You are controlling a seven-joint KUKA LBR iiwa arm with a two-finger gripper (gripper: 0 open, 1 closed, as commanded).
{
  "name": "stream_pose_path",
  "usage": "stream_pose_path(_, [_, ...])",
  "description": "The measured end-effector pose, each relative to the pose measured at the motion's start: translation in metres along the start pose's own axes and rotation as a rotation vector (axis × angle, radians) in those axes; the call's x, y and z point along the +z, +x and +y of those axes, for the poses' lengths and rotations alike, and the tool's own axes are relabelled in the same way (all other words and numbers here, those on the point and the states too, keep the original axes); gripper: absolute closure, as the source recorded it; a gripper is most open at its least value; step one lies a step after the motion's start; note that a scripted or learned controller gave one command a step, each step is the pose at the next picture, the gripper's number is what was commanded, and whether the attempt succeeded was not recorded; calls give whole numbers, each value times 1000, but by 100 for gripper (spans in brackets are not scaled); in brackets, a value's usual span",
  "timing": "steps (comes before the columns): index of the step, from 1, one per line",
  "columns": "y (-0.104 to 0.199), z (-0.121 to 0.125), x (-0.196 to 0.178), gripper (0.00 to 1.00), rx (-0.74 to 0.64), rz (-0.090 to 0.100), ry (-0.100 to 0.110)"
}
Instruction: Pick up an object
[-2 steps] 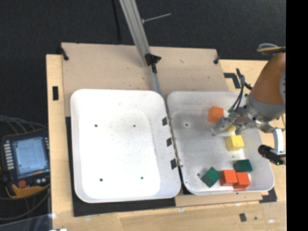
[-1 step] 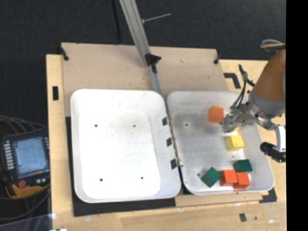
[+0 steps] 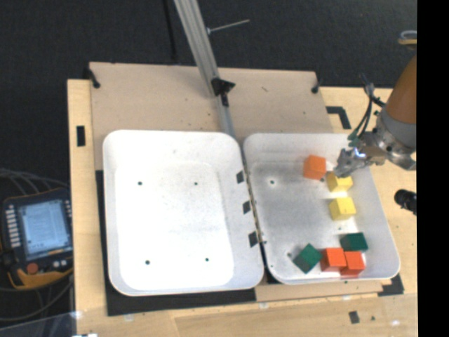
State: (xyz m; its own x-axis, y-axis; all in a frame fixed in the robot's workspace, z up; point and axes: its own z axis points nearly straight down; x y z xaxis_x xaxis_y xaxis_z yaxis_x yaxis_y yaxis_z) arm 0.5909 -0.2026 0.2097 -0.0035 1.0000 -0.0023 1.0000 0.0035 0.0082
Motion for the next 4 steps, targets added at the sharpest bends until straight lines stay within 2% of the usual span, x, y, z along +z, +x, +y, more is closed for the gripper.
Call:
stream_pose_path(1, [1,5,-65,100,-1,-1,-1])
stream_pose_path(2, [-1,5,-63,100,-2,-1,6])
stream_pose_path(4, [89,14,-42,100,-2,1,8])
